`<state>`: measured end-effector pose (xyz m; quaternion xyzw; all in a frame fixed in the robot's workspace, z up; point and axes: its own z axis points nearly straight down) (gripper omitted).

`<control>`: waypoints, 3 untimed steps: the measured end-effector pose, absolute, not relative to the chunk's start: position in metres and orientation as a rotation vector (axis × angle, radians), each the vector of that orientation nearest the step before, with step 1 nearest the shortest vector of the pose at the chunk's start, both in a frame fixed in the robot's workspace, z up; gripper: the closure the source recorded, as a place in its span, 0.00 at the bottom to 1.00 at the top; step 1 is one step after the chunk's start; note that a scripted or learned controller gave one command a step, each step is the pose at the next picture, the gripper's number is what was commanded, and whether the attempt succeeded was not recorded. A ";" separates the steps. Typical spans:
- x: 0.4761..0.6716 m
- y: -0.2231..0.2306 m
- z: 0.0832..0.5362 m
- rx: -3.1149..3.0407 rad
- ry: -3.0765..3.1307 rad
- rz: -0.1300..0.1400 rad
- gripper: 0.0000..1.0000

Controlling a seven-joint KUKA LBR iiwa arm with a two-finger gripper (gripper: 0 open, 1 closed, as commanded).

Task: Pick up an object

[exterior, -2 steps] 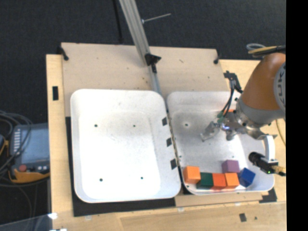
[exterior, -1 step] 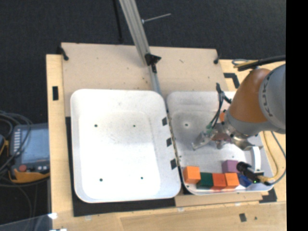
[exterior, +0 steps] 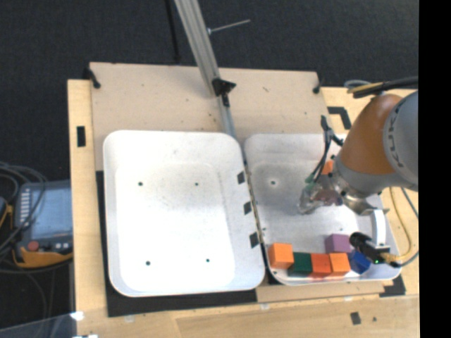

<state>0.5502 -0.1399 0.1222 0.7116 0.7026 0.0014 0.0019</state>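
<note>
Gripper (exterior: 308, 203) low over right bin (exterior: 282, 160) — coloured blocks (exterior: 320, 261) along near wall.

Small blocks lie in a row along the near edge of the right bin (exterior: 282, 153): an orange block (exterior: 282, 254), a green block (exterior: 301, 263), two more orange blocks (exterior: 330, 263), a blue block (exterior: 359, 263), with a purple block (exterior: 338, 243) just behind

A slanted metal rail (exterior: 201, 37) runs down from the top centre of the frame. At the left edge, a handheld control pendant (exterior: 44, 220) with cables lies beside the wooden surface (exterior: 211, 97).
</note>
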 end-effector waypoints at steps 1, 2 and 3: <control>0.561 -0.139 0.180 2.213 2.220 0.006 1.00; 0.563 -0.140 0.234 2.212 2.221 0.006 1.00; 0.564 -0.084 0.246 2.211 2.229 0.006 1.00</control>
